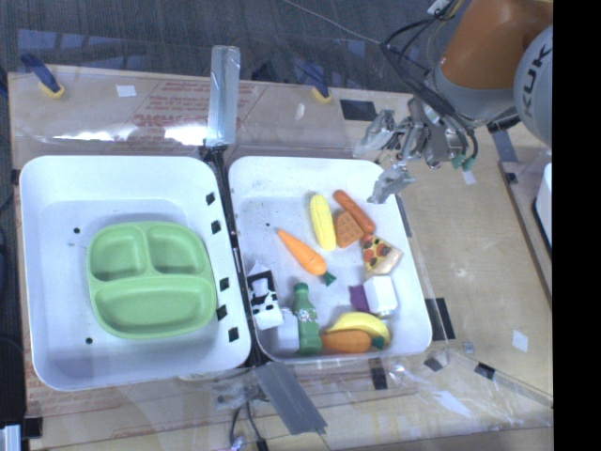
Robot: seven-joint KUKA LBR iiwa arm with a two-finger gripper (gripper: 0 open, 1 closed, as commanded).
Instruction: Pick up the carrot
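Observation:
The carrot (302, 252) is orange with a small green tip and lies slantwise in the middle of the right bin (272, 181). My gripper (392, 163) hangs over the bin's far right corner, up and to the right of the carrot and well apart from it. Its fingers (388, 185) point down and left, spread apart, and nothing is between them.
Around the carrot in the right bin lie a corn cob (322, 221), a sausage (353, 210), a waffle (348, 229), a pizza slice (380, 255), a green bottle (305, 319), a banana (358, 323) and a purple-white block (374, 296). The left bin (47, 191) holds a green divided plate (150, 278).

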